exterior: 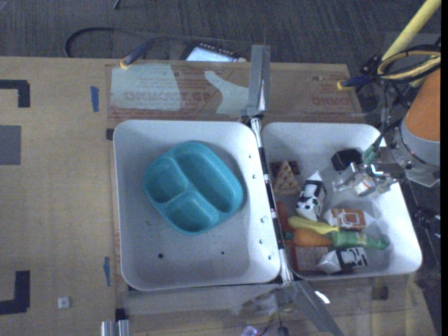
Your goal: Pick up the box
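Nothing counts as done yet, by my reading: the box (348, 219) lies in the right bin (409, 238), at the lower right of the frame, resting among the other toys with nothing lifting it. The pincer (360, 180) hangs just above and to the upper right of it, near but apart from it, on the grey wrist that enters from the frame's right edge. Whether the pincer is spread or pressed together I cannot tell (the metal parts blur into one pale shape), and nothing visible sits between its tips. What remains is the whole grasp: descend, close on the box, raise it.

The box is small, white with an orange-red panel on its top face, lying flat and slightly skewed. It is crowded: a yellow banana (313, 225) and a carrot (310, 239) lie just to its left, and a green item (358, 241) sits right below it. The left bin (133, 208) holds a teal divided plate (194, 186).
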